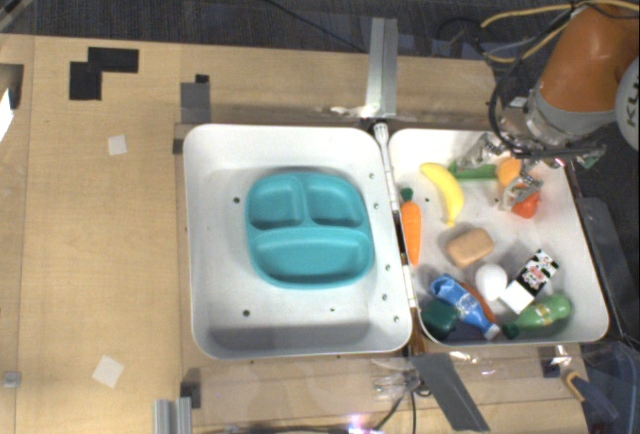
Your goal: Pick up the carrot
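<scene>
The carrot (410, 230) is orange with a small green top. It lies lengthwise along the left wall of the right bin (590, 252), green end pointing away from me. My gripper (512, 172) hangs over the far right part of that bin, well to the right of the carrot and apart from it. Small orange and red pieces (524, 202) sit right under the gripper. A yellow banana (441, 189) lies between the carrot and the gripper.
The right bin also holds a green stick (470, 168), a brown bun (469, 245), a white egg (490, 279), a blue item (458, 302), a black-and-white carton (535, 274) and a green bottle (542, 313). A teal divided plate (308, 227) sits in the left bin (210, 222).
</scene>
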Motion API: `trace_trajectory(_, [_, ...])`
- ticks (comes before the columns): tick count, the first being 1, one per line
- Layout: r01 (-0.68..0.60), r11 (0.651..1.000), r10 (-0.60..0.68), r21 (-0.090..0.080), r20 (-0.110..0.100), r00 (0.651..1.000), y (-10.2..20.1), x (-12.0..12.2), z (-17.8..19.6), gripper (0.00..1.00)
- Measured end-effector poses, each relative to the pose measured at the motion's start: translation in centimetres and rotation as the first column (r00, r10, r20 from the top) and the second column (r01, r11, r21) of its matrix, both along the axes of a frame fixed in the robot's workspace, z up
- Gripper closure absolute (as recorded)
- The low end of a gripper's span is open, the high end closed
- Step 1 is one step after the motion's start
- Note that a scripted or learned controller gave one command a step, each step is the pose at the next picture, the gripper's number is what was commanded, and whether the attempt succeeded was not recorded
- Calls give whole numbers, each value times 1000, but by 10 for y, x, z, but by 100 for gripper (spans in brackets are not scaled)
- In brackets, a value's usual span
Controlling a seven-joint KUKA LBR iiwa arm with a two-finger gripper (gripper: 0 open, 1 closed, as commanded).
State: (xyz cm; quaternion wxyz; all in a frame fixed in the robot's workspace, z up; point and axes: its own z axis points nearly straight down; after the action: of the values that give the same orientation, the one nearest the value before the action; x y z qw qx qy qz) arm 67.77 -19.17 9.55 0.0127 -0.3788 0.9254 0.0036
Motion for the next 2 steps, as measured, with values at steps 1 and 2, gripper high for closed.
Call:
trace_trajectory(1, [-125,992,125,-27,5,992,-15,-59,146,0])
trace_trajectory(2, [-362,932,362,-26,0,932,-12,-8,353,0])
